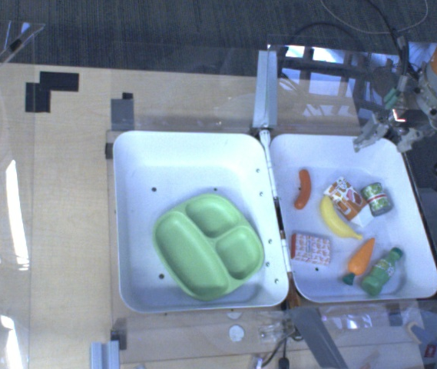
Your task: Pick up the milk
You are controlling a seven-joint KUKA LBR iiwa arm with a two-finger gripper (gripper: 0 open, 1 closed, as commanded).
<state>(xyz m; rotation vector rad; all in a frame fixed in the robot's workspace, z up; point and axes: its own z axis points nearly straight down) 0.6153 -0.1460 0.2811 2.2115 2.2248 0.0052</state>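
Two shallow white bins are seen side by side on the bench. The left bin (pixel 134 206) is occupied by a green divided tray (pixel 206 244) with three compartments, lying towards the near side. The right bin (pixel 414 206) is occupied by several small items. The milk (pixel 346 199), a small white and orange carton, is found near the middle of this bin, lying tilted and resting against the yellow banana (pixel 337 217), which curves just below it. A green can (pixel 376 198) is noted just beside the carton on its right, apparently touching it. A red sausage (pixel 302 188) is seen to the left, apart from the carton. A red and white patterned packet (pixel 311 247) lies near the bin's left wall, and an orange carrot (pixel 360 257) is positioned beside a green bottle (pixel 379 272) at the near right corner. The gripper (pixel 383 131) is observed over the far right corner of the right bin, well apart from the milk. Nothing is seen between its fingers; how far the jaws stand open cannot be told from this view.
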